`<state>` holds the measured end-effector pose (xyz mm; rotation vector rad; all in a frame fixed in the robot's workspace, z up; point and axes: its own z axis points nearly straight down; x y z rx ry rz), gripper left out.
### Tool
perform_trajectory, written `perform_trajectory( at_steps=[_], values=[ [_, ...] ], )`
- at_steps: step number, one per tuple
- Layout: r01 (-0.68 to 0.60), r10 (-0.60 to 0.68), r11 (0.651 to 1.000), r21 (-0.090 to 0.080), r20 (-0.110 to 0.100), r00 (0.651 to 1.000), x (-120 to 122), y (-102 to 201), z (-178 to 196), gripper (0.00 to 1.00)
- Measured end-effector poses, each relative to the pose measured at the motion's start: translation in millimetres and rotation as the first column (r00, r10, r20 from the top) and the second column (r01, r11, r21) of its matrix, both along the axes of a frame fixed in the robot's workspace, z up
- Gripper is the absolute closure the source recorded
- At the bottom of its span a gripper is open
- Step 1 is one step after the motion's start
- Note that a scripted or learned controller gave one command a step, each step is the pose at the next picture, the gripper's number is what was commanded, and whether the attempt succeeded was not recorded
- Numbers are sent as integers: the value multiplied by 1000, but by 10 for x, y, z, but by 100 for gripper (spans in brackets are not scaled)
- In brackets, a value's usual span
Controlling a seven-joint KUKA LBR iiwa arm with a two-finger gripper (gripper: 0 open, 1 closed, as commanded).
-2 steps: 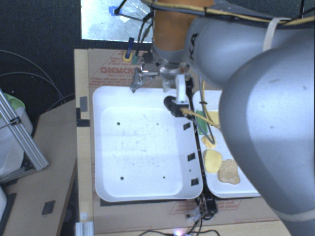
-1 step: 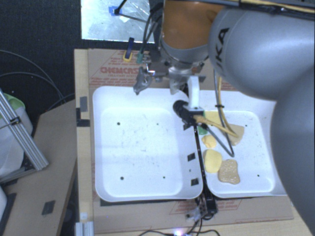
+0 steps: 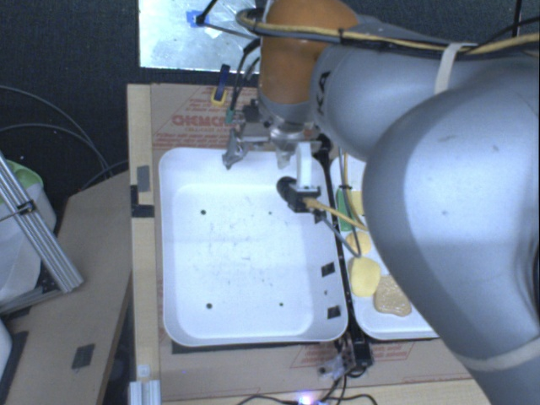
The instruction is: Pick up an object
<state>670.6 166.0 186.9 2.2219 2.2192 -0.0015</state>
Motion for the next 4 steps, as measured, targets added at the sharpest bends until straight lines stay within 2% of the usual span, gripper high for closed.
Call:
perform_trajectory(
  at_steps=[1, 2, 3, 4],
  values=[
    [-6, 6, 1000, 6, 12, 1000, -371, 51, 1356, 0],
    [1, -1, 1000, -1, -10, 1000, -641, -276, 214, 0],
    [2, -2, 1000, 0, -10, 1000, -1488, -669, -49, 0],
    [-3, 3, 1000, 2, -1, 1000, -1853, -525, -1060, 0]
  ],
)
